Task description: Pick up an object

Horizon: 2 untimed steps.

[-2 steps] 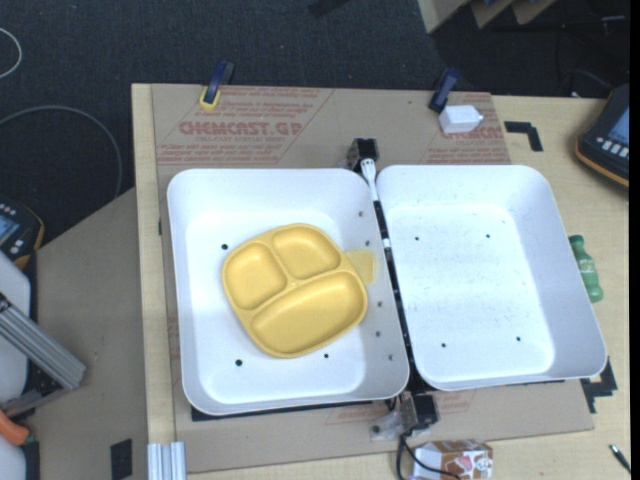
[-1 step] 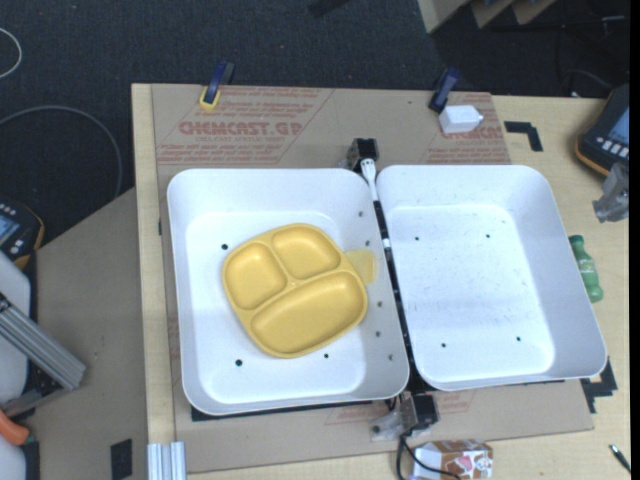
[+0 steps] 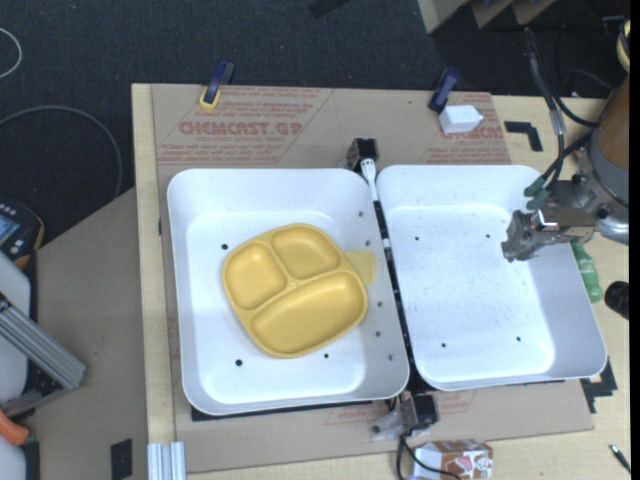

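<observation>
Bench [image 3: 330, 118] fills mid-frame, brown board top with red CHEMCAST lettering along its upper part, dark carpet beyond it at the top of the frame. Two white bins sit on it side by side, edges touching at centre. Left bin [image 3: 200, 268] holds the yellow divided tray [image 3: 295, 290]: three compartments, two small toward the upper side and one large toward the lower, lying flat and rotated a bit, roughly centred in that bin, its right edge near the bin's right wall. A small pale yellow scrap [image 3: 362, 264] sticks out just beside the tray's right edge, can't tell what it is. Right bin [image 3: 470, 348] has only dark specks on its floor. Arm [image 3: 610, 168] comes in from the right edge of the frame, cables running down it. Claw [image 3: 522, 243] hangs over the right part of the right bin, near that bin's right wall, well apart from the tray. Nothing visible between its tips; can't tell how wide it stands at this angle. Green item [image 3: 587, 273] just beside the right bin's outer right rim. White block [image 3: 460, 119] on the board at upper right, blue clamp next to it. Yellow-blue clamp [image 3: 214, 86] at the board's upper left edge.
</observation>
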Tool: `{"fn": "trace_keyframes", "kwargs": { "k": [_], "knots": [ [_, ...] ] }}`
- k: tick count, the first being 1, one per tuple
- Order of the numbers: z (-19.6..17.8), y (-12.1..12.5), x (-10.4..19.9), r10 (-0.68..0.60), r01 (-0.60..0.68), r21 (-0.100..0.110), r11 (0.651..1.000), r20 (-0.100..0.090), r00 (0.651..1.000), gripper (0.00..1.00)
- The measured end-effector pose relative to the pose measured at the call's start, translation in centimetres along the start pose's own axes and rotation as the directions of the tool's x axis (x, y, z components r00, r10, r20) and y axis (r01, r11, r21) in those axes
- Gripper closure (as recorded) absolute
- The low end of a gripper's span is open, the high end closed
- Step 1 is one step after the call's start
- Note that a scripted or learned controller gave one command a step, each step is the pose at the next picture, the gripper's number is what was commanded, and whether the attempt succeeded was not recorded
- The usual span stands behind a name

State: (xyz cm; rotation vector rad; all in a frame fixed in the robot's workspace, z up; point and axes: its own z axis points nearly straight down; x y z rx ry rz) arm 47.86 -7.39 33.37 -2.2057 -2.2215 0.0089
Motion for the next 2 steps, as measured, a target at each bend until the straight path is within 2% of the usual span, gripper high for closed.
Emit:
{"fn": "trace_keyframes", "kwargs": {
  "k": [1, 2],
  "knots": [
    [-0.7, 0.1, 11.1, -0.006, 0.006, -0.012, 1.0, 0.001, 1.0, 1.0],
    [-7.0, 0.2, 17.0, -0.001, 0.001, -0.02, 1.0, 0.001, 1.0, 1.0]
  ]
}}
